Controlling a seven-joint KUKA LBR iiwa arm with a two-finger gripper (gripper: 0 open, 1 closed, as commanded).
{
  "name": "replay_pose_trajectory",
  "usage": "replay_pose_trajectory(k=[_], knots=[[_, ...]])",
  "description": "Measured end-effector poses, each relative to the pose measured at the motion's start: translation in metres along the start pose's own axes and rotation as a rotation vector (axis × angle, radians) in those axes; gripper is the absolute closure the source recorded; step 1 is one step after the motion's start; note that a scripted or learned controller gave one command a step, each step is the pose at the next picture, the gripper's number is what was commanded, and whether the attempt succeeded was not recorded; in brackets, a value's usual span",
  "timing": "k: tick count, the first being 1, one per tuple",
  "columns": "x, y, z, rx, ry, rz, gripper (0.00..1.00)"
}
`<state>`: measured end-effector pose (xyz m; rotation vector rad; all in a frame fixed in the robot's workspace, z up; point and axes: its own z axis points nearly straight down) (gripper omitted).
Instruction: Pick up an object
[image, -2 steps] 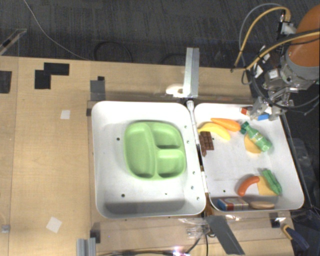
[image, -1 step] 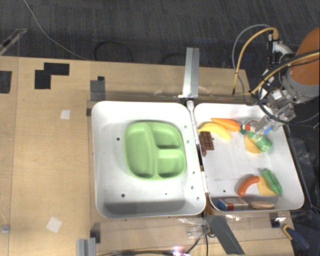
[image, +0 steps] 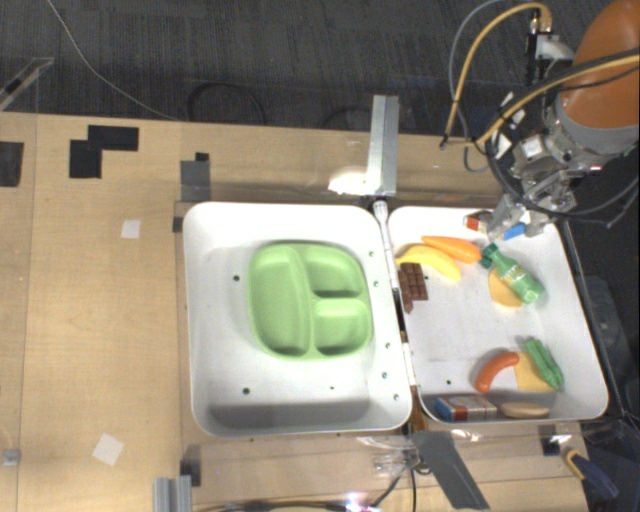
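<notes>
My gripper (image: 520, 218) hangs over the far corner of the right bin (image: 572, 300), its fingers apart and nothing seen between them. Just below it lie a small blue item (image: 514, 232) and a small red-orange piece (image: 473, 224). Further in lie an orange carrot (image: 452, 246), a yellow banana (image: 430, 262), a brown chocolate bar (image: 413, 284) and a green bottle (image: 513, 276) resting on a yellow fruit (image: 502, 293). Near the front are a red sausage (image: 496, 368), a green pickle (image: 545, 360), a yellow wedge (image: 530, 379), a small box (image: 466, 407) and a tan piece (image: 524, 409).
The left bin (image: 215, 300) holds a green divided plate (image: 308, 298). A metal post (image: 383, 150) stands behind the rim shared by the two bins. Cables (image: 490, 70) loop above the arm at the upper right.
</notes>
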<state>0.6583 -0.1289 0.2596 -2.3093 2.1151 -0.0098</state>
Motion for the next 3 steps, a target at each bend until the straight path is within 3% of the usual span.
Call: replay_pose_trajectory(k=[1, 2, 3], knots=[[-0.056, 0.057, 0.025, -0.008, -0.002, -0.096, 1.0], [-0.099, 0.134, 0.005, -0.007, 0.0, -0.003, 1.0], [-0.079, 0.102, 0.027, -0.009, -0.001, -0.099, 1.0]])
